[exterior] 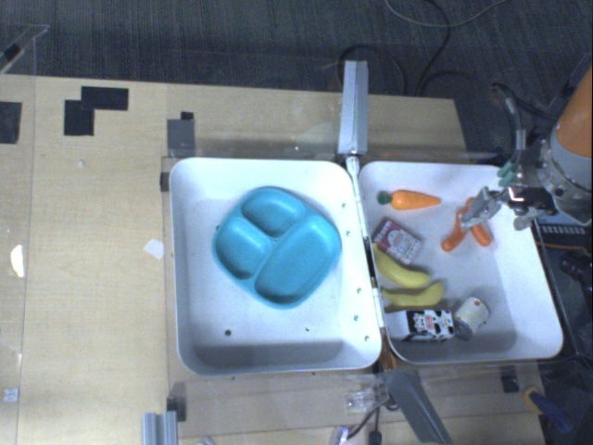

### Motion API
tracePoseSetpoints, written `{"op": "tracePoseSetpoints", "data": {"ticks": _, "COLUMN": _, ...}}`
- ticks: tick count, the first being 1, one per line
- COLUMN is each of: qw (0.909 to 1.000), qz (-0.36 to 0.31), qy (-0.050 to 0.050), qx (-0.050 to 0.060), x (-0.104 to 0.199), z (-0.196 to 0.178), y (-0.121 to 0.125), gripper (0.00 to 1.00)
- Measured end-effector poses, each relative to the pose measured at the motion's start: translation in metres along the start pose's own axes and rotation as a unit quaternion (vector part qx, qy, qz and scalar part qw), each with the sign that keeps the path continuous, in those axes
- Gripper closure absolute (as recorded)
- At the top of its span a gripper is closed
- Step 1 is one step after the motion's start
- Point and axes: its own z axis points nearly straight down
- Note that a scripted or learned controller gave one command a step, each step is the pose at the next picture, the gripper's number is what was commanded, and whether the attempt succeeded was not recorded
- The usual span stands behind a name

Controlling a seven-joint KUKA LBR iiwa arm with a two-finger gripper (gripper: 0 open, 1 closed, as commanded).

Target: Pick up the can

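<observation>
**Bench Status: Can in Right Bin, Gripper Above the Far Right Side**

You see two shallow white bins side by side on the bench. The left bin [185, 248] contains one blue divided plate [277, 246], lying roughly in the middle of the bin floor.

The right bin [537, 286] contains the task item and several others. Locate the can [471, 314] near the front edge of this bin, toward the right. It lies on its side with its pale end face turned toward the camera. Just to its left, a small black-and-white packet [429, 324] lies near it; you cannot tell whether the two touch.

Two bananas [408, 284] lie left of centre, close to the bin's left wall. A small dark red packet [397, 240] sits just behind them. A whole carrot [412, 199] lies near the rear of the bin, green end to the left. Two smaller orange pieces [468, 230] lie crossed further right.

The gripper [484, 207] is above the right rear part of the right bin, just beside the crossed orange pieces and well apart from the can. You cannot tell how its jaws stand, wide or narrow. No item is visible between them.
</observation>
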Motion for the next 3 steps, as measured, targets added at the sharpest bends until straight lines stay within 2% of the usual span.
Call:
{"op": "tracePoseSetpoints", "data": {"ticks": 1, "qw": 1.0000, "qz": -0.002, "qy": 0.000, "qx": -0.003, "x": 0.001, "z": -0.012, "y": 0.002, "gripper": 1.00}}
{"op": "tracePoseSetpoints", "data": {"ticks": 2, "qw": 0.9990, "qz": 0.045, "qy": 0.000, "qx": -0.001, "x": -0.046, "z": 0.021, "y": -0.025, "gripper": 1.00}}
{"op": "tracePoseSetpoints", "data": {"ticks": 3, "qw": 0.9931, "qz": 0.118, "qy": 0.000, "qx": 0.000, "x": -0.005, "z": 0.056, "y": -0.046, "gripper": 1.00}}
